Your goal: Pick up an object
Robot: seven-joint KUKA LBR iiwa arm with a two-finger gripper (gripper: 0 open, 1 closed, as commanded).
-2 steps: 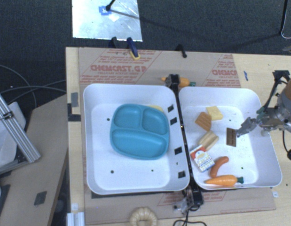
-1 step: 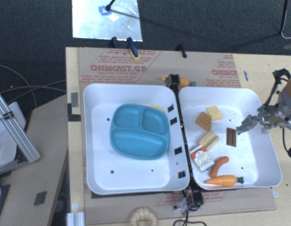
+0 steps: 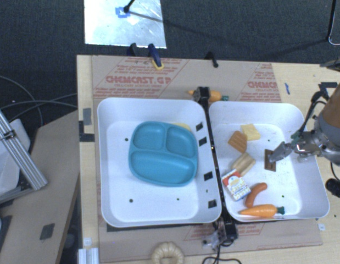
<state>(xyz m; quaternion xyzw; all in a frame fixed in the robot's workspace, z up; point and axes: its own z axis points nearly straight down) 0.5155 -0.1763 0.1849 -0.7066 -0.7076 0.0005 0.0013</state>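
Brown and flat, a small dark square block (image 3: 270,162) lies in the right bin (image 3: 301,120), just under the tip of the gripper (image 3: 278,152). The gripper's grey metal fingers point down and to the left over the block; whether they grip it or only sit above it, and whether the claw is wide or narrow, cannot be told from this slanted view.

Other toy foods share that bin, all to the left of the block or nearer the camera. A tan wedge like a slice of bread (image 3: 238,141) sits upright-looking near the middle, with a pale yellow square of cheese (image 3: 250,131) just beyond it. A beige stick-shaped piece (image 3: 243,163) lies at a slant nearer the camera than the bread, touching or nearly touching a small white carton with red print (image 3: 236,185). A smooth reddish sausage (image 3: 255,193) curves beside the carton, and a glossy orange carrot with a green end (image 3: 261,210) lies along the bin's near wall.

Both bins are shallow, white, with rounded corners, meeting at a dark central seam. The left bin (image 3: 112,147) holds a blue plastic tray (image 3: 163,153) with rounded compartments, two smaller ones at the far side and one wide one nearer; a bit of something pale yellow peeks from behind its far right edge.

Under the bins lies a cardboard sheet (image 3: 137,78) with red lettering.
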